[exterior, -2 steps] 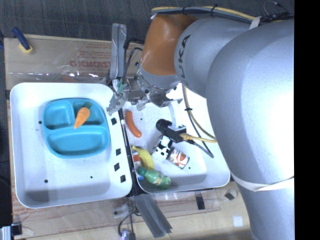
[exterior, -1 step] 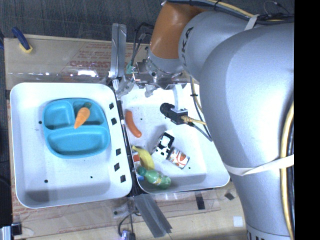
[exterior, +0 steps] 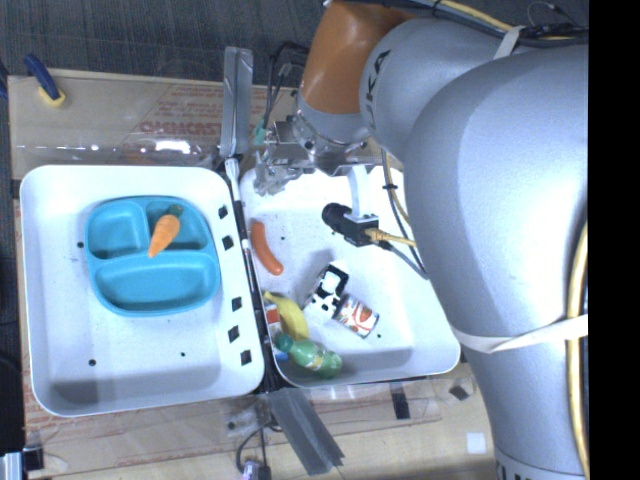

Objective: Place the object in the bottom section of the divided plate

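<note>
A blue divided plate (exterior: 150, 258) lies in the left bin. An orange carrot (exterior: 164, 233) lies across the ridge between its two upper sections. The large bottom section holds nothing. My gripper (exterior: 272, 173) hangs over the top left corner of the right bin, close to the divider, well right of the plate. In the right bin lie an orange sausage (exterior: 266, 247), a yellow banana (exterior: 290, 315), a green item (exterior: 308, 356) and a small can with a black-and-white label (exterior: 340, 303).
The two white bins (exterior: 130, 368) meet at a raised divider (exterior: 240, 258) with black marks. The grey arm (exterior: 480, 168) covers the right side. A black cable plug (exterior: 350, 225) hangs over the right bin. A blue clip (exterior: 45, 78) lies far back left.
</note>
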`<act>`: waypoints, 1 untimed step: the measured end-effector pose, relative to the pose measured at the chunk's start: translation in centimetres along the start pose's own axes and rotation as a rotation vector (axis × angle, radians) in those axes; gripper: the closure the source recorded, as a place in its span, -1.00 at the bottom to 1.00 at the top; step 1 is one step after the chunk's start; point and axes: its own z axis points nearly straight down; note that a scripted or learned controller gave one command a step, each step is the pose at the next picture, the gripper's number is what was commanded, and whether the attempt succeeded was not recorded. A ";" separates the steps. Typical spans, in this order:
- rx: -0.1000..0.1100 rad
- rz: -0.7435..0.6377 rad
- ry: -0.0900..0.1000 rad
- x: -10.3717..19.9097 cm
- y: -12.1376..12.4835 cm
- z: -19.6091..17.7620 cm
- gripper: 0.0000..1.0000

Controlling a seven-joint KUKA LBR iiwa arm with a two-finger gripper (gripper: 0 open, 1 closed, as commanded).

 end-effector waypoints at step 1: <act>-0.003 0.032 0.001 -5.4 -0.2 0.8 1.00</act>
